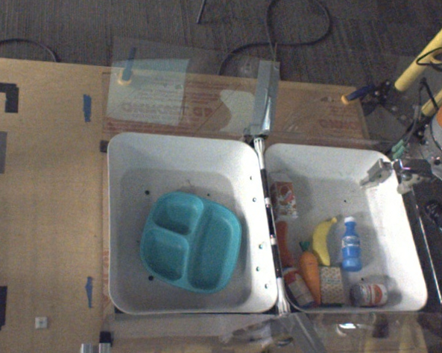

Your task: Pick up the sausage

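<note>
Sausage lay wedged against the right bin wall beside the carrot; the gripper, fingers spread and empty, risked snagging both.

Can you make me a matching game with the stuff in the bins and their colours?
Things:
1. banana
2. bottle
3. divided plate
4. carrot

Colours:
A. teal
B. orange
C. yellow
D. blue

Pairs: 1-C, 2-D, 3-A, 4-B
</note>
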You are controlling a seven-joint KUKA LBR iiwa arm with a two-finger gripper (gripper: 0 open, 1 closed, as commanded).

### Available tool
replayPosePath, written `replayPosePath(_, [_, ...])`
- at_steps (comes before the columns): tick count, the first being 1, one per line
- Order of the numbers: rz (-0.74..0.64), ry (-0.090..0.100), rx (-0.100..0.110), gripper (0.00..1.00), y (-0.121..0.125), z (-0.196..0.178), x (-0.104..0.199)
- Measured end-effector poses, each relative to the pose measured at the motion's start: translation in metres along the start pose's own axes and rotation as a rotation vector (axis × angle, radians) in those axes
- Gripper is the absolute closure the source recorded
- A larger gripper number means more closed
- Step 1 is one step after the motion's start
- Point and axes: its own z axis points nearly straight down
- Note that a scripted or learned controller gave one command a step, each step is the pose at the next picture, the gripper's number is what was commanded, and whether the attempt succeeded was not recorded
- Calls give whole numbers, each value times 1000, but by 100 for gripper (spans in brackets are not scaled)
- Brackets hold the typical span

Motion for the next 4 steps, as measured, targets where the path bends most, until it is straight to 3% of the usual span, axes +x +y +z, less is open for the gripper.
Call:
replayPosePath(1, [266,-1,-6,0,-16,105,70])
replayPosePath(2, [394,-1,-2,0,-4,102,77])
replayPosePath(3, [878,-2,-6,0,8,106,87])
replayPosePath(4, [1171,-1,2,0,-14,-68,18])
